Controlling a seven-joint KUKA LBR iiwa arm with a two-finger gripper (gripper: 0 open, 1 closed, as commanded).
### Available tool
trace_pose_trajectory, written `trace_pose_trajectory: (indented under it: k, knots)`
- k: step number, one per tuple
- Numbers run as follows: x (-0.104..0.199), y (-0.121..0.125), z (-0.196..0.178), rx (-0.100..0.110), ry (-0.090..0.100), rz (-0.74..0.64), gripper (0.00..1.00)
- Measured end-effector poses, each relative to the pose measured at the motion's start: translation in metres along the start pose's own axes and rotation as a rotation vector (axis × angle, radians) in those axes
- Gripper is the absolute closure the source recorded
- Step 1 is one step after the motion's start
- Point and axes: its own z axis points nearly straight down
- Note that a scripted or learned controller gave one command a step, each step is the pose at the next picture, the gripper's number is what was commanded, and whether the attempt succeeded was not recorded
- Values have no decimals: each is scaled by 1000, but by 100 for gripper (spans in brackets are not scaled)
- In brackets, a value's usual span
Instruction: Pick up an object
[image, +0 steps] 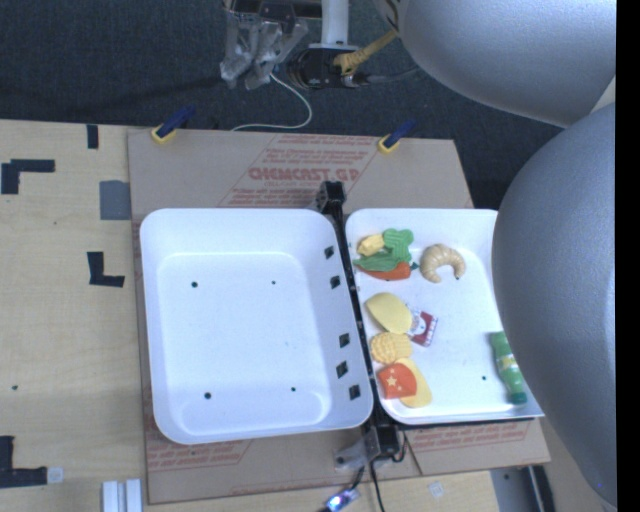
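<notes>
The right bin (470, 222) holds several toy foods. A green leafy piece (398, 242) lies on an orange-red one (386, 269), next to a small yellow piece (370, 244). A tan croissant (442, 262) lies to their right. Lower down are a yellow oval (389, 312), a small red-and-white packet (425, 328), a bumpy yellow piece (390, 348) and a red piece with a yellow mark (398, 380). A green bottle (507, 368) lies by the right wall. My gripper (254, 50) hangs high beyond the bench's far edge, well away from both bins.
The left bin (160, 235) sits beside the right one, black clips joining them along the shared wall (343, 300). Both rest on a cardboard sheet (300, 175) held by clamps. The grey arm (570, 250) looms over the right bin's right side.
</notes>
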Motion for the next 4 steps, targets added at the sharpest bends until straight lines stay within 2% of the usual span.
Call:
trace_pose_trajectory:
  k: [1,2,3,4]
  knots:
    - [0,0,0,1,0,0,0]
    - [-1,-8,275,13,-4,3,0]
    - [-96,-23,368,12,-5,12,0]
    - [-88,-21,352,3,2,2,100]
